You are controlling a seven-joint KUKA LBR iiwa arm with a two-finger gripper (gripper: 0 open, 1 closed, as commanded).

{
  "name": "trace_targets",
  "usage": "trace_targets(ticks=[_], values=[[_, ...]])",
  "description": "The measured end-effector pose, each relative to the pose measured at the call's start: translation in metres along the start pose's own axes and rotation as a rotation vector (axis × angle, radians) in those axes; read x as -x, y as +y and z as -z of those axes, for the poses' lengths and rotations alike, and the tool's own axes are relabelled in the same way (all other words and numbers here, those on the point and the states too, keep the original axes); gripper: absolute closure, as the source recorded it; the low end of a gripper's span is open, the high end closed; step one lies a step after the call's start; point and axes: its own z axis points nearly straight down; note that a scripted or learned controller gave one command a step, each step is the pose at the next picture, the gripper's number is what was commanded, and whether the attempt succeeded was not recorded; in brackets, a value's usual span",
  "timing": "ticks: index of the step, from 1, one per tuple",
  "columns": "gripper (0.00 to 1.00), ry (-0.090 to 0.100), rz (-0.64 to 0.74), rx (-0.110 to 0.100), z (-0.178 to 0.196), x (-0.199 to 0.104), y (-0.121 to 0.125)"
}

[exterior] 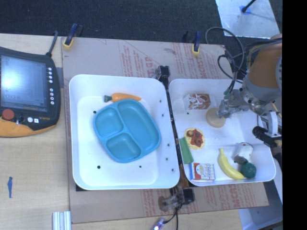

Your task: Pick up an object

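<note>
While jaws' state is unclear | banana [228, 166] runs upper-left to lower-right.

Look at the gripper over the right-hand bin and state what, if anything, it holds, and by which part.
It cannot be told. The gripper sits directly above a tan round object in the right bin, but no grasp is visible.

2 white bins: left bin [76, 128], right bin [264, 176]; 1 blue divided plate [125, 130] and 1 carrot [123, 97] in the left bin; in the right bin, 1 banana [227, 165], 1 small pizza [194, 138], 1 green bar [186, 150], 2 printed packets [197, 101] [203, 171], 1 tan round piece [215, 118], 1 white object [243, 151], 1 dark green object [248, 169]; beside the bins on the counter [33, 176], 1 control pendant [26, 92].
</note>
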Motion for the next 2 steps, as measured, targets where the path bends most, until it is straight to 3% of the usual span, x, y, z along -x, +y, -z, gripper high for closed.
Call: trace_targets(ticks=[1, 2], values=[[0.0, -0.001, 0.001, -0.001, 0.0, 0.0, 0.0], [0.0, 0.005, -0.004, 0.0, -0.021, -0.011, 0.007]])
